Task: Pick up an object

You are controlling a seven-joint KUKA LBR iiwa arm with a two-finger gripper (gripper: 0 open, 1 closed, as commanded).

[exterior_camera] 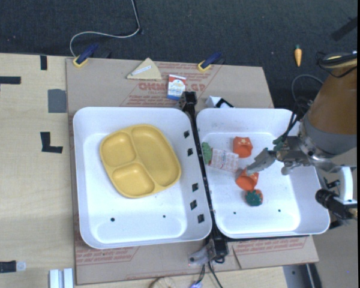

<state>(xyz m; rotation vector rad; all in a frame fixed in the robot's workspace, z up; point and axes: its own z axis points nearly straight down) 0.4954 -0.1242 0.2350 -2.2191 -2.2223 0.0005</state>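
The right bin (288, 221) holds several small things. An orange-red block (242, 146) lies near its middle, with a clear crumpled wrapper (223, 159) and a green piece (207, 153) to its left. Lower down lie an orange lump (247, 182) and a teal-green object (254, 197). My gripper (269, 169) hangs over the bin's right half with its fingers spread open and nothing between them. The left fingertip (255, 167) sits just above the orange lump.
The left bin (90, 221) holds a yellow divided plate (141, 159). Behind the bins on the cardboard lie a small red-white box (176, 87) and a tan wedge (145, 69). A black divider (198, 173) runs between the bins.
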